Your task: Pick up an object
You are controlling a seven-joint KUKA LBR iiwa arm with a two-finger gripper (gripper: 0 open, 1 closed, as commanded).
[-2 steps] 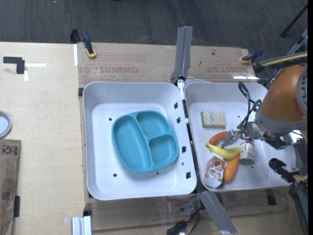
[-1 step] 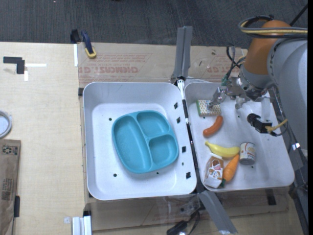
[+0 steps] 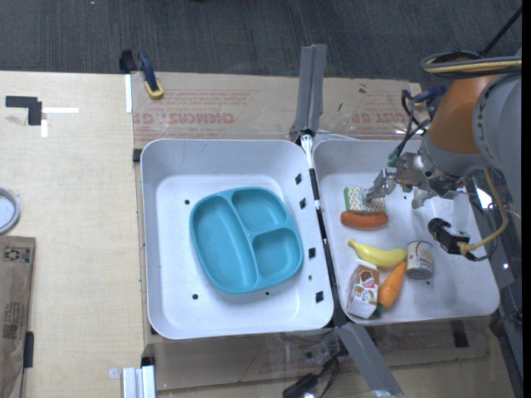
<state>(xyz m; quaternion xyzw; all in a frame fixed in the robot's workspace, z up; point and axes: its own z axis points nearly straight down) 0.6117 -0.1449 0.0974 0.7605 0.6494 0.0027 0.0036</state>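
The arm (image 3: 498, 114) is smooth grey metal with a broad orange band above the wrist. Black and blue cables loop beside that band. Below it sits the tool (image 3: 383, 186), pale metallic, with a black cable trailing behind.

Looks like a robotics lab, not a home: pale plywood bench (image 3: 66, 222) marked with black and white tape strips (image 3: 33, 110), two shallow white plastic bins (image 3: 153, 247) bolted side by side, dark carpet (image 3: 207, 23) behind, loose cables (image 3: 465, 239) trailing.
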